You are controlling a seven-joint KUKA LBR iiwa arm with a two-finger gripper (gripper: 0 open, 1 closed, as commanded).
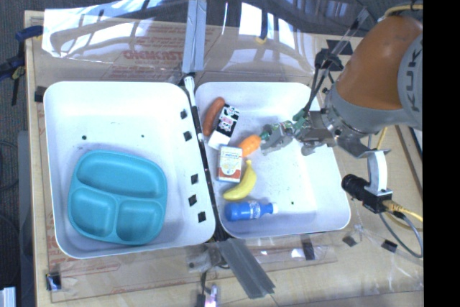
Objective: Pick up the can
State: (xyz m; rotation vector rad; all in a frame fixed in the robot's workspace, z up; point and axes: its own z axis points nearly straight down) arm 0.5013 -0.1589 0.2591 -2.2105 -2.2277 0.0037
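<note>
Your gripper [277, 136] hovers low in the right bin [316, 205]; the can [227, 120] sits beyond its tip, ungrasped. Jaw opening: can't tell.

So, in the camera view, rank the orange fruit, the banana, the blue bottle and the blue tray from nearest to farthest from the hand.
From the hand:
1. Orange fruit, just to its left in the right bin.
2. Banana, lower left, same bin.
3. Blue bottle, near that bin's front edge.
4. Blue tray, away in the left bin.

Two white bins [65, 101]. Left of the divider: one blue tray [117, 195]. Right: one banana [243, 183], one blue bottle [248, 211], one carton [230, 162], one sausage [213, 116].
</note>
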